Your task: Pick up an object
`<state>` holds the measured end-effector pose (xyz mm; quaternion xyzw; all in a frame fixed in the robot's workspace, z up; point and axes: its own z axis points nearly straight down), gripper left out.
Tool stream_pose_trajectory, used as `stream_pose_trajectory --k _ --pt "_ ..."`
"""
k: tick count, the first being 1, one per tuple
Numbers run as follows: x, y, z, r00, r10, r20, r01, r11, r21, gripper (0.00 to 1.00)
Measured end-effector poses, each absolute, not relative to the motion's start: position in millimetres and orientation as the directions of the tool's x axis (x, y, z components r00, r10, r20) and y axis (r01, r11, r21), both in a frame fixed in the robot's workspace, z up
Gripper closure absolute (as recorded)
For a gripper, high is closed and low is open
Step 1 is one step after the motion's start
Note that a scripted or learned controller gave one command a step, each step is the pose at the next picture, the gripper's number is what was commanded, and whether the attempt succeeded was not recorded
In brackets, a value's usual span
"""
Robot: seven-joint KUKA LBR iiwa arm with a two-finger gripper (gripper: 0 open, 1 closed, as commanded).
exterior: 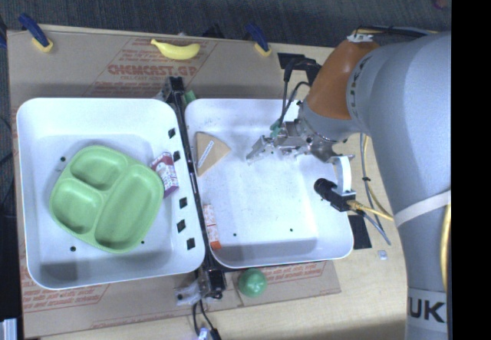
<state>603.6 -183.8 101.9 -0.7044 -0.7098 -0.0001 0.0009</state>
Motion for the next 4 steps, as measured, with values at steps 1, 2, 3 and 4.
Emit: stream_pose_trajectory --k 1,2,3,4 --pt "475.4 -212 97 -0.006 1.0 0.0 1.0 0.006 -0.004 0.0" --pt "520.7 -211 92 -0.008 1.0 0.0 1.0 0.008 -0.003 0.0" --pt "584.2 -211 92 -0.004 1.0 0.001 1.0 0.004 0.0 0.0" --pt "475.7 -212 92 -0.006 1.0 0.001 1.0 0.006 -0.004 0.0"
